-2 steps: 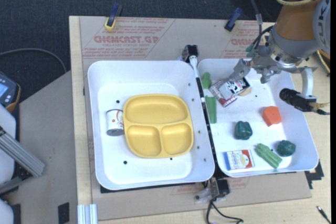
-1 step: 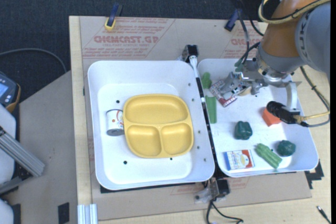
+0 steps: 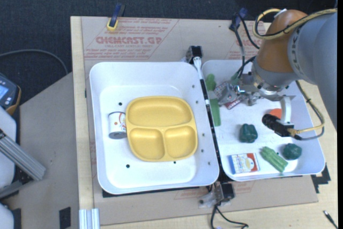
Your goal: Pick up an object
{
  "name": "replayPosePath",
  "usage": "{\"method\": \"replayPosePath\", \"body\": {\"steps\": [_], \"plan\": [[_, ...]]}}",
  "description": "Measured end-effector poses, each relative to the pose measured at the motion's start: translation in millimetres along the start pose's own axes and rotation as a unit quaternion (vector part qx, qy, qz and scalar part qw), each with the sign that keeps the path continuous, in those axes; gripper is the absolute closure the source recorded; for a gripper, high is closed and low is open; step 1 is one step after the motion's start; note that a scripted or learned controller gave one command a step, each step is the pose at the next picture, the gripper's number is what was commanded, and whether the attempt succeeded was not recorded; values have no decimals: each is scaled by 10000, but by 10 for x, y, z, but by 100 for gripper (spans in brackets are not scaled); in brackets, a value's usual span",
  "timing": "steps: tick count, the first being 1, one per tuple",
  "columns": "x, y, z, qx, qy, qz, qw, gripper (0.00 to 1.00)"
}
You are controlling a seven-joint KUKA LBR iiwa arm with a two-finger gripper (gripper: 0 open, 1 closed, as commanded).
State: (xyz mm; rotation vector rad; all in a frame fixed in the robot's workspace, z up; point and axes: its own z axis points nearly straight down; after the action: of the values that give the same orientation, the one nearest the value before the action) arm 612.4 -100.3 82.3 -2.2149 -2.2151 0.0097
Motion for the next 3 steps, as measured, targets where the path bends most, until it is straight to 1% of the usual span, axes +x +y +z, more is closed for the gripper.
{"method": "replayPosePath", "body": {"steps": [1,2,3], "plan": [[-6,14,-127,-24,-7,4,10000,100],[29,122,-634,-80,-18,-7,10000,100],[122,189,-1159,-82,-17,-11,10000,100]]}}
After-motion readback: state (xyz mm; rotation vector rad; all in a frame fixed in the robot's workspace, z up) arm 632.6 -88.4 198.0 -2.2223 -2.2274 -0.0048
